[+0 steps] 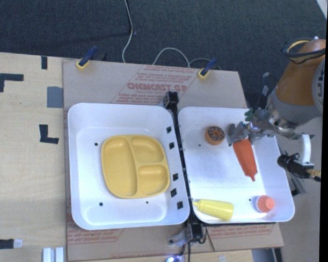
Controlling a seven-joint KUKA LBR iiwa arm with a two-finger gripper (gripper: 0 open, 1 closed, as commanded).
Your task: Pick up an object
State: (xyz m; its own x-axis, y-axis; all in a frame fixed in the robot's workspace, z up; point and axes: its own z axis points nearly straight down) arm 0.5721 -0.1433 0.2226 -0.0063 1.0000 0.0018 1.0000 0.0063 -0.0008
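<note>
Nearest the camera, on the near side of the orange tapered toy (246,157), a yellow toy (215,209) lies on its side against the front wall of the right bin (282,219). A small red-orange round piece (265,204) sits just off the tapered toy's thin tip, toward the bin's front right corner. The tapered toy, carrot-like in shape, lies flat on the bin floor with its thin end pointing toward the camera and its thick end pointing away. My gripper (240,131) is right at that thick end, touching it or just over it; from this slant I cannot tell which. I also cannot tell whether my hand is spread or pressed together, since the dark wrist parts hide it. Just left of the toy's thick end is a small brown doughnut (214,135), close to my hand but apart from it. Well left of the tapered toy, past the black divider, a yellow compartment plate (135,165) rests in the left bin (80,151). As I judge it, the pick is not done: nothing is off the floor, and I am in place over the likely target. What is left is to get a firm hold on the thick end and lift it clear of the bin.
</note>
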